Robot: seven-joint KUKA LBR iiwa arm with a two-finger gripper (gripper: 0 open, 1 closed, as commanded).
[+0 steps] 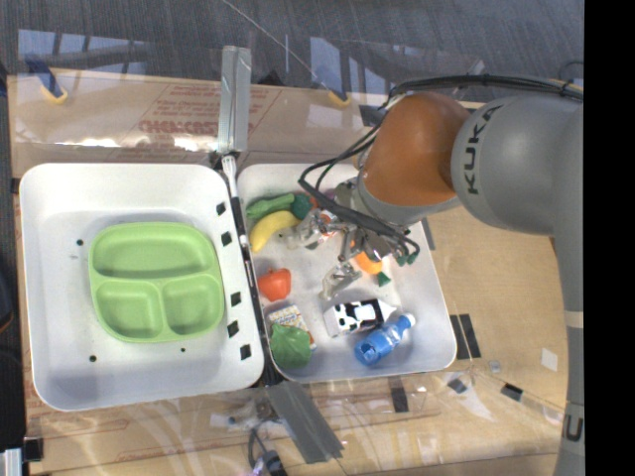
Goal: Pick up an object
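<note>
The right bin (437, 310) holds several small items. A green vegetable (276, 205) and a yellow banana (270, 229) lie at its back left. Toward the front there is a red tomato (275, 284), then a small printed packet (286, 316) and a green ball (291, 347). A black-and-white toy (357, 315) and a blue bottle (383, 338) lie near the front right. An orange piece (369, 262) peeks out beside the wrist. My gripper (340, 268) hangs low over the bin's middle, just behind the black-and-white toy. Nothing shows in its grasp.
The left bin (50, 266) holds a light green divided tray (154, 281). A grey divider bar (235, 87) rises between the bins at the back. The arm's orange band (412, 147) and cables cover the right bin's back right corner.
</note>
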